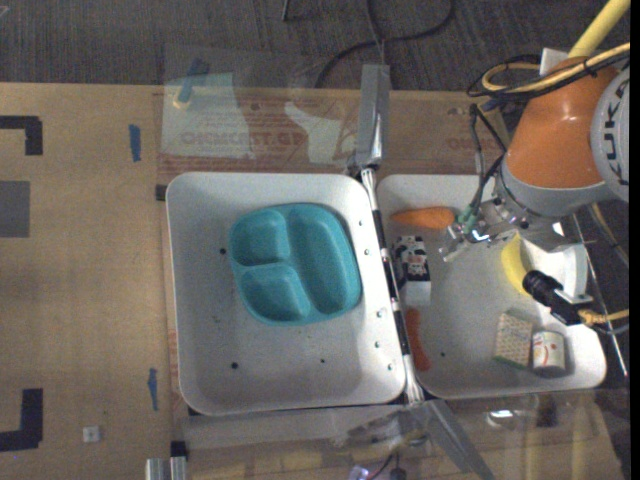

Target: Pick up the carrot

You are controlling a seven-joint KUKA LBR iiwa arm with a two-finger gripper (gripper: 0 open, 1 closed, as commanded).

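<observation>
A tan bench (80, 298) carried 2 glossy white bins (200, 368) over dark carpet (150, 18). Gripper (468, 230) hovered beside the smooth tapered carrot (422, 218), jaws narrowly parted, holding nothing.

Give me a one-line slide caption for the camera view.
Gripper hovers beside the carrot in the right bin; a teal divided plate sits in the left bin.

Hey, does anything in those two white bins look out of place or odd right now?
Mostly tidy. One oddity: a slim orange-red piece lies wedged against the right white bin's left wall. The teal divided plate sits slightly askew in the left white bin.
</observation>
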